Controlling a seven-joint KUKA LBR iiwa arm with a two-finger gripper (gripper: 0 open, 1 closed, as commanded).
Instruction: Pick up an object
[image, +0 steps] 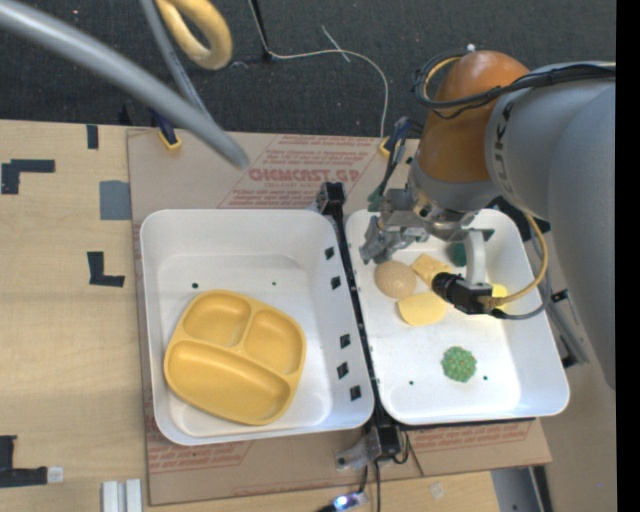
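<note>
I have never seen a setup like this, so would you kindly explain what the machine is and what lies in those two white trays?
A single camera fixed above the bench looks down at a slant. The grey arm with the orange band is a robot reaching in from the right; its gripper hangs over the right bin. That bin holds a tan egg-shaped piece, flat yellow pieces and a small green lump. The left bin holds a yellow divided plate. Nothing is visibly gripped.
</note>
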